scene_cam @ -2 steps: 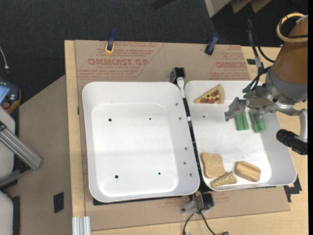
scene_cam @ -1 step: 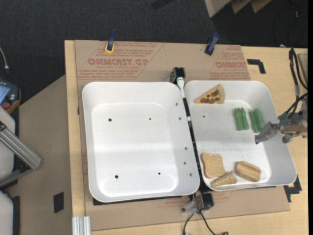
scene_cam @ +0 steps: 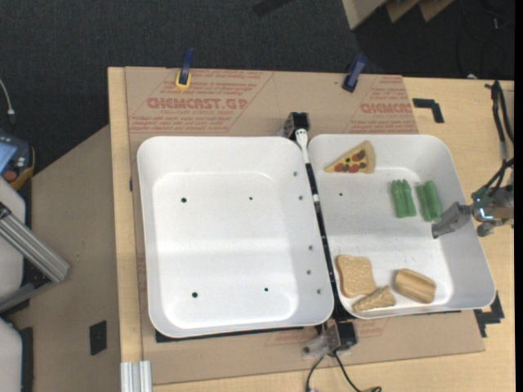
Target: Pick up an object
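Note:
The right bin (scene_cam: 466, 264) holds several toy foods. A pizza slice (scene_cam: 353, 160) lies at its back left. Two green pieces (scene_cam: 403, 198) (scene_cam: 429, 200) lie side by side in the middle. A slice of bread (scene_cam: 355, 273), a tan wedge (scene_cam: 375, 300) and a bread roll (scene_cam: 414, 285) sit near the front. My gripper (scene_cam: 459, 216) reaches in over the bin's right rim, just right of the green pieces and apart from them, with nothing seen in it.
The left bin (scene_cam: 155, 219) sits beside the right one, with a black divider strip (scene_cam: 313, 207) between them. Both rest on a cardboard sheet (scene_cam: 245, 96) held by clamps (scene_cam: 185, 72) (scene_cam: 355, 72). Cables hang at the right edge (scene_cam: 500, 129).

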